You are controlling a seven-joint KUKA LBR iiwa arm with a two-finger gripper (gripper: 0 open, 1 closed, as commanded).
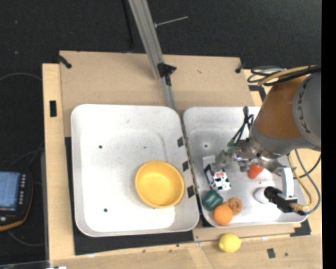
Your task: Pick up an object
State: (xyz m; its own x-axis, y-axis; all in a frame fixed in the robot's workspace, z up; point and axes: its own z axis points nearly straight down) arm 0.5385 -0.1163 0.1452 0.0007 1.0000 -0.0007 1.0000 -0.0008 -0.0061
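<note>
My gripper (225, 160) hangs over the middle of the right bin (213, 122), below the grey wrist and its orange band. Just beneath and left of it lies a small white, black and red toy (218, 179). A red-orange piece (255, 171) sits close to the gripper's right side. Toward the bin's front edge lie a green block (211, 199), an orange ball (223, 215) and a brownish lump (235, 205). I see nothing held between the gripper's tips.
A yellow bowl (159, 184) stands in the left bin (101, 133), near its front right corner. A yellow lemon (229, 242) lies on the bench in front of the right bin. A slanted metal pole (148, 32) rises behind the bins.
</note>
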